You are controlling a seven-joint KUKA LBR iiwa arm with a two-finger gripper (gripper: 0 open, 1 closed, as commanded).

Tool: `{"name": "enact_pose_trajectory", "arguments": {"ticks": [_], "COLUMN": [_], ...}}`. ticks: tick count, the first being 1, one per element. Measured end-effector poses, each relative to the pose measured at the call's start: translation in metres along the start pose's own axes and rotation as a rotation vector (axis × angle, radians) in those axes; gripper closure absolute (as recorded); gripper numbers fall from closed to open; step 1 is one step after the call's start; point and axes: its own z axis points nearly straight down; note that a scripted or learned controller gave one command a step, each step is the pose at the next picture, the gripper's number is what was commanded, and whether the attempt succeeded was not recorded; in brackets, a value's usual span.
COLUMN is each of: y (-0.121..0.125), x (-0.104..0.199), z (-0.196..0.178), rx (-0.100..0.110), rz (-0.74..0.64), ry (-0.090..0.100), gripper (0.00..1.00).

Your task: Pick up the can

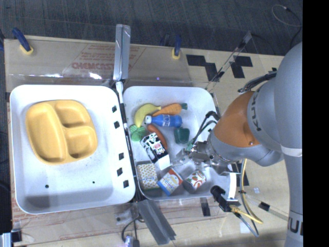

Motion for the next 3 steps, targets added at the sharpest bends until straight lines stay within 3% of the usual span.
{"name": "enact_pose_trajectory", "arguments": {"ticks": [3], "y": [0.0000], "x": [0.0000], "z": [0.0000], "rx": [0.000], "rz": [0.000], "ry": [0.000], "gripper": [0.00]}}
